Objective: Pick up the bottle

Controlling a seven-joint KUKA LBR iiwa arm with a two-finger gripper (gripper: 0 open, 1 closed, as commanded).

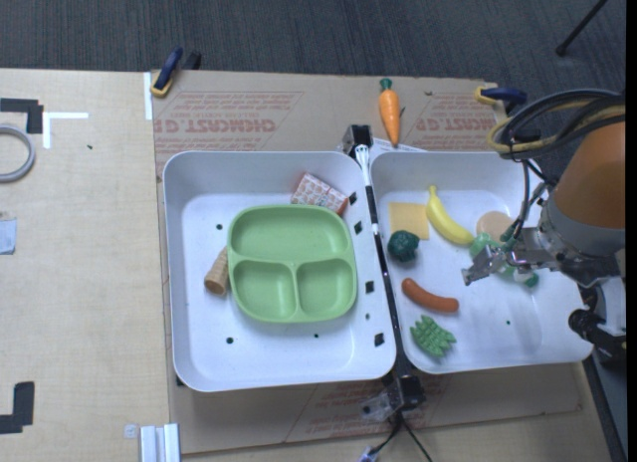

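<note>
A small green bottle [516,263] lies in the right bin [518,346], near its right wall, partly covered by the gripper. My gripper [485,267] hangs low over the bottle's left end, reaching in from the right under the orange-banded wrist. Whether it touches the bottle cannot be told.
The right bin also holds a banana [448,219], a yellow cheese slice [408,219], a tan round piece [493,223], a dark green broccoli [403,244], a sausage [430,297] and a leafy green piece [433,336]. The left bin has a green divided plate [294,263], a cone [217,273] and a red box [318,191].
</note>
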